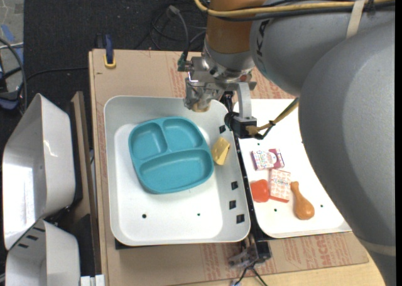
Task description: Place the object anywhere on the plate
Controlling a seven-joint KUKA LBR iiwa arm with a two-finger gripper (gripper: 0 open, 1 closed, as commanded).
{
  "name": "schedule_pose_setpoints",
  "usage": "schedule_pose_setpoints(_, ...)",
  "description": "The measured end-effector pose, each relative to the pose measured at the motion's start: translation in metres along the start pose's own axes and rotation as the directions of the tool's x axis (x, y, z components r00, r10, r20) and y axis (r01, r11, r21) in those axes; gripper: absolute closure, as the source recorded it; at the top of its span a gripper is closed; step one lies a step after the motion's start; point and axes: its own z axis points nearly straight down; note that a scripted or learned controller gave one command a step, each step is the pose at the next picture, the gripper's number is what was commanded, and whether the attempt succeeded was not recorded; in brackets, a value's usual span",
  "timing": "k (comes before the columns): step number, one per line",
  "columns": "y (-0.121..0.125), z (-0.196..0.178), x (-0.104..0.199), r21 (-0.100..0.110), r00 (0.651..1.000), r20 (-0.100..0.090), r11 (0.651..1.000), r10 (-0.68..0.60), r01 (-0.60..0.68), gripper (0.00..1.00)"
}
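Camera view, yellow object (220, 151) beside plate (171, 154), below jaws (200, 104), seemingly apart.

Tan cardboard-covered worktop (141, 74) with red printed lettering, two shallow white bins side by side on it, left bin (122, 171) and right bin (326, 215) touching along a black-clipped seam, small yellow-handled clamp (110, 60) at worktop's far left corner

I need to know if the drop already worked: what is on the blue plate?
Nothing lies on the blue plate; its three sections show bare. A yellow piece lies just beside its right rim, on the bin floor. The gripper hangs past the plate's far edge.
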Motion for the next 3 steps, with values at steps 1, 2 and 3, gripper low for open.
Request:
schedule_pose_setpoints(1,-0.014,0.005,-0.007,0.005,1.0,0.002,1.0,0.009,-0.009,1.0)
schedule_pose_setpoints(2,-0.004,0.015,-0.011,0.001,1.0,0.002,1.0,0.009,-0.009,1.0)
schedule_pose_setpoints(3,-0.004,0.015,-0.011,0.002,1.0,0.002,1.0,0.009,-0.009,0.0)
